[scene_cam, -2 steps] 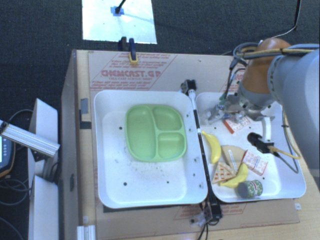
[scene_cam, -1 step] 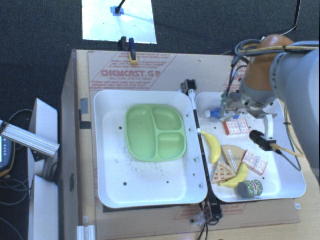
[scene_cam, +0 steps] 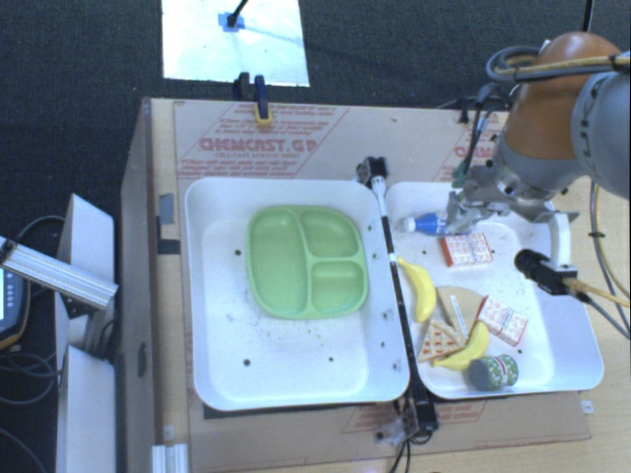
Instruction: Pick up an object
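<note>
My gripper [scene_cam: 461, 213] hangs low over the back of the right bin [scene_cam: 577, 348], on the grey arm with its orange band. Just left of it lies a small blue and white bottle [scene_cam: 422, 225]; I cannot tell whether the gripper touches it. Right below the gripper lies a red and white box [scene_cam: 466, 249]. Further forward in the same bin are a yellow banana [scene_cam: 422, 289], a second banana [scene_cam: 469, 347], a waffle-like piece [scene_cam: 439, 341], another red and white box [scene_cam: 501, 320] and a green and grey can [scene_cam: 493, 371].
The left bin [scene_cam: 222, 343] holds a green divided plate [scene_cam: 306, 261]. A black clamp bar [scene_cam: 392, 284] runs along the seam between the bins. A black fitting with a cable [scene_cam: 540, 269] sits at the right bin's right side.
</note>
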Action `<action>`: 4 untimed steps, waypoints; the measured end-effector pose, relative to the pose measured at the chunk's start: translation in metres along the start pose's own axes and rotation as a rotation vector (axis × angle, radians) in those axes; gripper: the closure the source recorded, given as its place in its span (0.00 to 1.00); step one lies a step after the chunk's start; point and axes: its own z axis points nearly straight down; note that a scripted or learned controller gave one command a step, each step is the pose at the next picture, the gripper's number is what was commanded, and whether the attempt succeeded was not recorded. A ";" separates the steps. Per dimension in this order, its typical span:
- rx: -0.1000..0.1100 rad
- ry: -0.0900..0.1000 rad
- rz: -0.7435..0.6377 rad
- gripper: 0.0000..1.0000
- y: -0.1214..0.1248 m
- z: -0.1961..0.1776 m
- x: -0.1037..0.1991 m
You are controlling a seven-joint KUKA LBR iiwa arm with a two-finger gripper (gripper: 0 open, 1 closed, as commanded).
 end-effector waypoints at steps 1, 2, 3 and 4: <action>0.002 0.000 0.001 0.00 -0.001 0.001 0.000; 0.006 0.000 0.003 0.00 0.007 0.096 -0.034; 0.001 -0.001 0.003 0.00 0.043 0.130 -0.026; -0.001 -0.008 0.000 1.00 0.044 0.118 -0.030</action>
